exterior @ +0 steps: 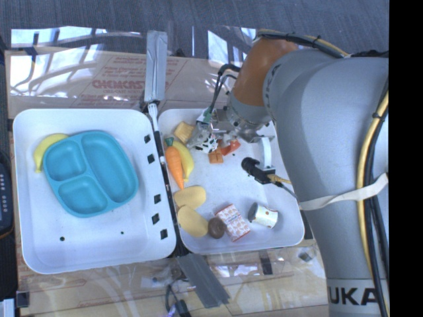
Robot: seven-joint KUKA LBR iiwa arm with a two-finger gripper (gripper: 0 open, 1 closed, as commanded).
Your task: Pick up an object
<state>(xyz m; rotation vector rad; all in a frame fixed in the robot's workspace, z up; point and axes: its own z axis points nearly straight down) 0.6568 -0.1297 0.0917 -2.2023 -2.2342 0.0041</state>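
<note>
Grey arm (pixel 330 144) looms closest, my claw (pixel 215 134) down at right bin's (pixel 291 233) 11 o'clock over clutter, grip state unreadable; next: confirm catch, lift.

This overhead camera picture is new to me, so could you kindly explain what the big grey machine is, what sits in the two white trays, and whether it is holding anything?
The large grey machine with an orange band is a robot arm, reaching in from the right. One fixed camera looks down on the bench at a slant. The arm's two-finger gripper hangs over the far end of the right white bin, among small toys there; I cannot tell whether it grips anything. That bin holds an orange toy carrot, two yellowish potato-like pieces, a small patterned carton and a white cup on its side. The left white bin holds a blue divided plate beside a yellow toy banana.
</note>
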